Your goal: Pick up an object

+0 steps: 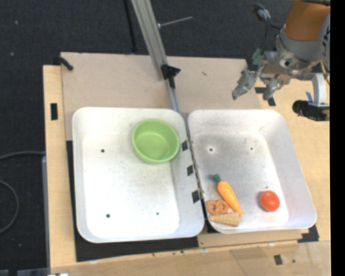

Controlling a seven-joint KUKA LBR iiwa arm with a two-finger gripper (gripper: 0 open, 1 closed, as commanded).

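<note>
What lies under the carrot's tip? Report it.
The carrot lies in the right bin with its tip over a pretzel and a tan cracker-like piece. What the carrot covers of them, and the bin floor beneath, cannot be seen.

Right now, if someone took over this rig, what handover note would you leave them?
End effector: above the bench behind the right bin, fingers apart, holding nothing.
Right bin: carrot, pretzel on a cracker, and tomato, all near its front edge.
Left bin: green bowl.
Done: nothing picked.
Left: descend on one object, grasp, lift.
</note>
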